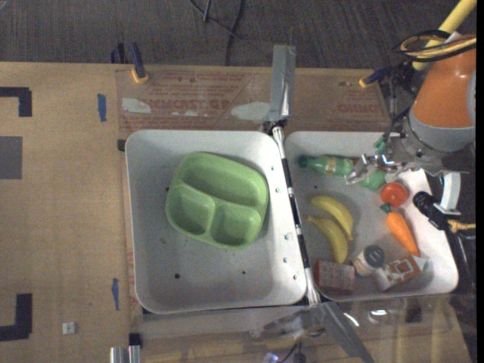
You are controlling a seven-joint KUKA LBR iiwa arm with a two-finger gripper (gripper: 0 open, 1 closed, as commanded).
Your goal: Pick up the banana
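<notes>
The banana (336, 219) is a yellow bunch of two curved fruits lying in the middle left of the right bin (446, 274). My gripper (376, 166) hangs over the far part of that bin, up and to the right of the banana and apart from it. It sits just beside the cap end of a green bottle (327, 163). The grey arm with its orange band (446, 93) comes in from the upper right.
Also in the right bin are a red tomato (394, 194), an orange carrot (402, 232), a small jar (370, 260), a carton (398, 271) and a reddish box (335, 275). The left bin (151, 271) holds a green divided plate (218, 199).
</notes>
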